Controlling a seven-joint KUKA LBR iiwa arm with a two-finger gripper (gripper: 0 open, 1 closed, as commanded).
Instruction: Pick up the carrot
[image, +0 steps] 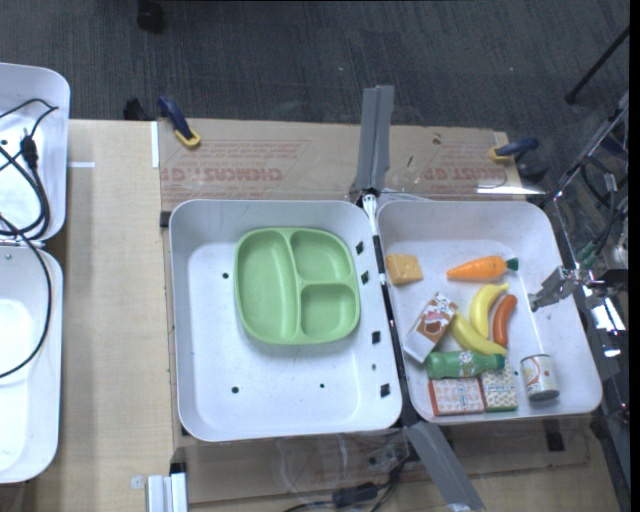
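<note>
- Along the near wall of the right bin (575, 398), the clutter is sitting packed: two small flat cartons (473, 394) are lying side by side, a green bottle (464, 363) is lying just behind them, and a small can (539, 379) is resting in the near right corner. Crowded so, these are leaving little room for fingers to come down between them.
- Further in, a banana (482, 321) is curving through the middle of that bin with a red sausage-like piece (502, 318) lying against its right side and a small juice carton (432, 325) leaning at its left; the three are touching or nearly so, probably just as they tumbled.
- In the left bin (195, 330), a green divided plate (297, 284) is lying flat towards the far half, well apart from all the food.
- A tan cracker-like square (404, 268) is lying near the right bin's left wall, towards the far side.
- The carrot (480, 267) is lying on its side in the far half of the right bin, green tip pointing at the right wall, with bare floor around it and only the banana's end near. I judge that an easy, uncrowded target.
- At the right bin's right edge, a grey metal part, seemingly the gripper (556, 289), is hanging beside the wall; I cannot tell whether it is released or clenched, and nothing is visibly in it.
</note>
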